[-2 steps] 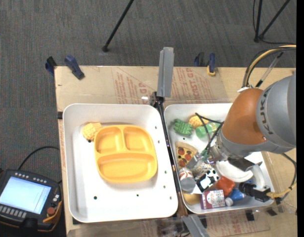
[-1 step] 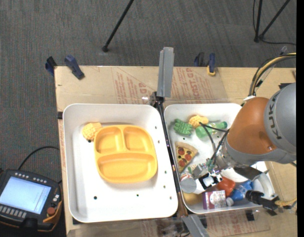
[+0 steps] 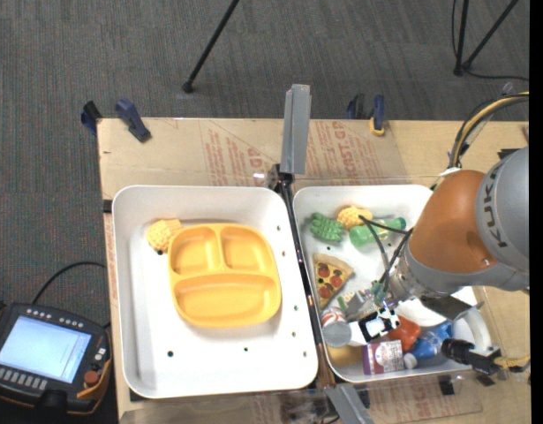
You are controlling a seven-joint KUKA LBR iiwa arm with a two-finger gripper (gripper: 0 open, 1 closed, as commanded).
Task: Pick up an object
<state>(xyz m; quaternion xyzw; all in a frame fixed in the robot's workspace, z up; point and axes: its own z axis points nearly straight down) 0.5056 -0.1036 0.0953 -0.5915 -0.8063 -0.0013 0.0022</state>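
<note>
End effector [image 3: 380, 312]: low over right bin [image 3: 421, 193] clutter, grip state cannot tell. Nearest targets: pizza slice [image 3: 330, 276] at 10 o'clock, bottle [image 3: 384, 357] at 6. Risk: crowded items, likely mis-grasp.

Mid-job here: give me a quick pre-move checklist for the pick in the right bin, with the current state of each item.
1. Gripper is over the right bin: ok, it sits low among the clutter at the bin's near end.
2. Finger state visible: cannot tell.
3. Object secured: cannot tell; nothing shows between the fingers.
4. Nearby items free of the wrist: not ok; the pizza slice, red bottle and purple-label jar crowd it.
5. Green toy and corn piece at the far end: ok, apart from the arm.
6. Left bin's yellow tray: ok, well away from the arm.
</note>
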